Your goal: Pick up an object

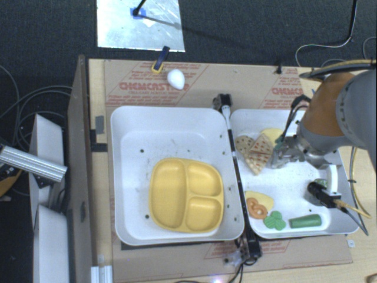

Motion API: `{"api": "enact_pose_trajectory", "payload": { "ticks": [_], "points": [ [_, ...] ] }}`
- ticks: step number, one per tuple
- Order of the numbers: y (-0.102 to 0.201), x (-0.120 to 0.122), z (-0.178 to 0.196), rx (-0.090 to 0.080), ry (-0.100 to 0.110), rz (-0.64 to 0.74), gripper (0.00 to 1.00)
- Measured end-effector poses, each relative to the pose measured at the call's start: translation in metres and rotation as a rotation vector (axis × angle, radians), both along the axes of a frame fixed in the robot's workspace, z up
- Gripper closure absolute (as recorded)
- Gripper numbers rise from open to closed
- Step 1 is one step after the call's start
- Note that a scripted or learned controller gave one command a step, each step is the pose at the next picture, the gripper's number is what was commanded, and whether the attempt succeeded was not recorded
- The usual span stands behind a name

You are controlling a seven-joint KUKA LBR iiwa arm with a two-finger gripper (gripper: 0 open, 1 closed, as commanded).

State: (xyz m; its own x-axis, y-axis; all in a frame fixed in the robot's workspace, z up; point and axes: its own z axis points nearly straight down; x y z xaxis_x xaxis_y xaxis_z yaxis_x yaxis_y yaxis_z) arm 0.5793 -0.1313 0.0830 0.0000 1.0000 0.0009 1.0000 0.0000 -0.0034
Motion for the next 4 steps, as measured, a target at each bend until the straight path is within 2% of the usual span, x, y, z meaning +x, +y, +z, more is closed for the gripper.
{"api": "enact_pose_trajectory", "payload": {
  "ticks": [1,2,3,4],
  "points": [
    [0.000,0.002,0.001,-0.001,-0.005,0.001,0.00],
    [0.016,0.066,0.002,-0.002,-0.011,0.008,0.00],
    [0.011,0.090,0.002,0.000,0.002,0.004,0.00],
    [0.010,0.090,0.014,-0.004,-0.003,0.006,1.00]
  ]
}}
